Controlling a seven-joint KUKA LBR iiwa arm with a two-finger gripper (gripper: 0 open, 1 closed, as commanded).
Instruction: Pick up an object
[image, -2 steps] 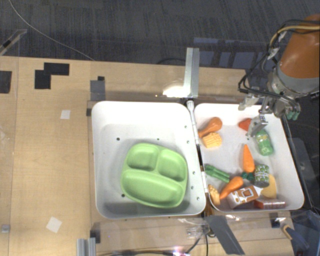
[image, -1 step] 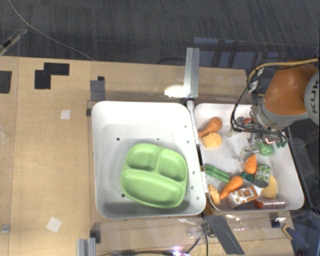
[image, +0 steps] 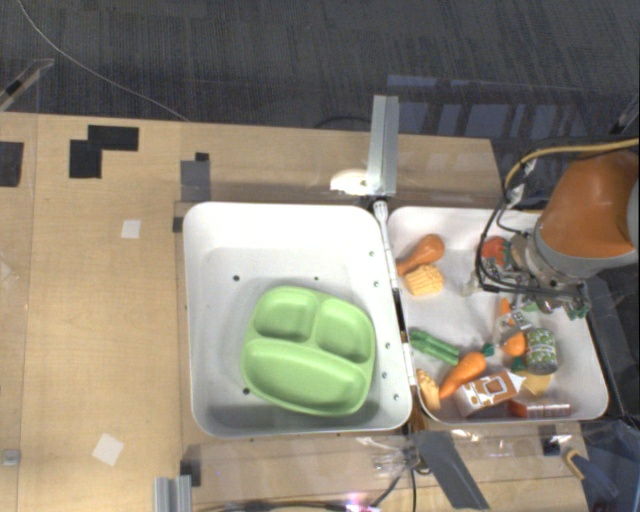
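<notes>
The right bin (image: 450, 225) holds several small toy foods: an orange drumstick (image: 421, 252), a yellow corn piece (image: 424, 282), a green pepper (image: 434, 346), a carrot (image: 462, 373), a small brown carton (image: 487, 392) and a green-patterned can (image: 541, 349). My arm, with its orange band (image: 597, 205), comes in from the right and hangs over the bin's right half. The gripper (image: 516, 310) points down just above the can and the small orange pieces beside it. The wrist hides its fingertips.
A green three-compartment plate (image: 310, 348) lies in the left bin (image: 215, 300). A metal post (image: 383, 145) stands behind the wall between the two bins. Cables loop off the wrist at the right bin's far right corner.
</notes>
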